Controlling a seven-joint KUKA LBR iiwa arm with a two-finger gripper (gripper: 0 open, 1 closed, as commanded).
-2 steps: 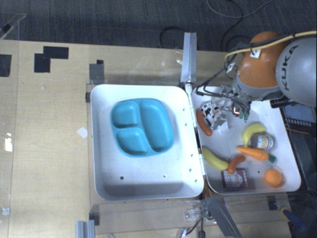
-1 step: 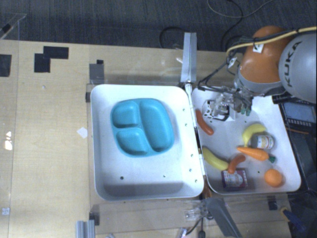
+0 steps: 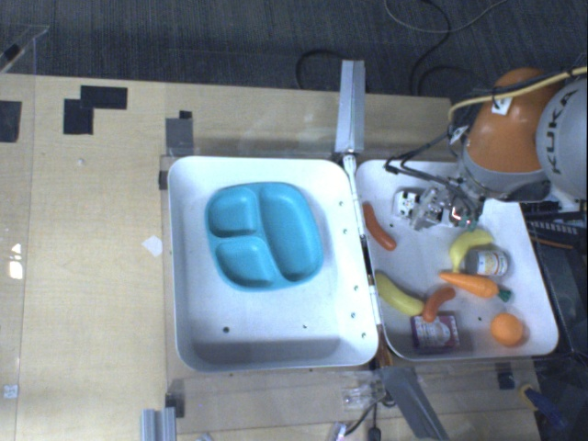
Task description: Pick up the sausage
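Right bin [image 3: 542, 274]: sausage [image 3: 378, 226] lying near the left wall, long axis running from upper left to lower right, apart from the other contents. Second reddish sausage-like piece [image 3: 437, 301] lower down, between the yellow banana [image 3: 399, 295] and the carrot [image 3: 472, 285], touching or nearly touching both; identity uncertain.

Tool [image 3: 430, 209] positioned over the upper middle of the right bin, to the right of the upper sausage, near but not touching. Nothing visible between its parts. Open or closed state: cannot tell, detail too blurred.

Other contents: curved yellow item [image 3: 469, 243] beside a small jar [image 3: 487, 263], dark can [image 3: 435, 332] at the lower edge, orange [image 3: 507, 329] in the lower right corner. Left bin [image 3: 193, 329] holding a blue divided tray [image 3: 265, 233].

Step in hand, by judgement: approach, grasp not yet made. Sausage at rest on the bin floor.

Next move, by judgement: shift left to centre over the sausage, turn to cross its long axis, descend, close on its middle. Caution near the bin wall; limited room on the left side.
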